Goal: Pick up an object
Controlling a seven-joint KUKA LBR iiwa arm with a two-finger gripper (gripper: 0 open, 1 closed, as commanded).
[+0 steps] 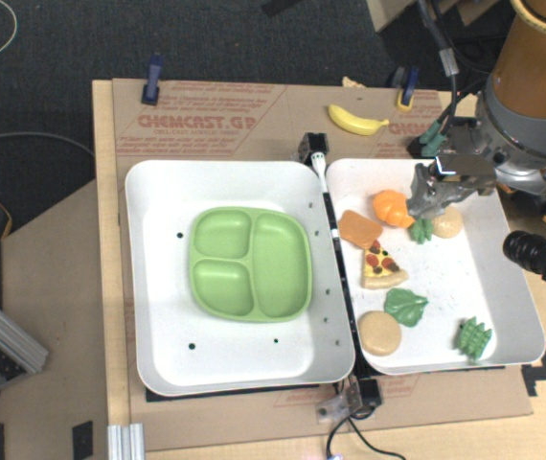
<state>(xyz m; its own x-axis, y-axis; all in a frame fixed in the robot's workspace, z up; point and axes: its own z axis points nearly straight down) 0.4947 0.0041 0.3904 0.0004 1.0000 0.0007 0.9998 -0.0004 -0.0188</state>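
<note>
The right bin (pixel 503 286) holds several toy foods: an orange fruit (pixel 389 206), a brown bread slice (pixel 358 228), a pizza slice (pixel 381 265), a green leaf (pixel 405 305), a round tan cookie (pixel 381 333), a green broccoli piece (pixel 473 338) and a pale round piece (pixel 447 223). My gripper (pixel 427 209) hangs low over the bin's far part, between the orange fruit and the pale piece, above a small green piece (pixel 420 229). I cannot make out how its tips stand.
The left bin (pixel 158 286) holds a green divided plate (pixel 251 263). A yellow banana (pixel 356 121) lies on the cardboard behind the right bin. Blue clamps (pixel 151 80) grip the board's far edge. The arm's grey body (pixel 532 113) looms over the right bin's far right corner.
</note>
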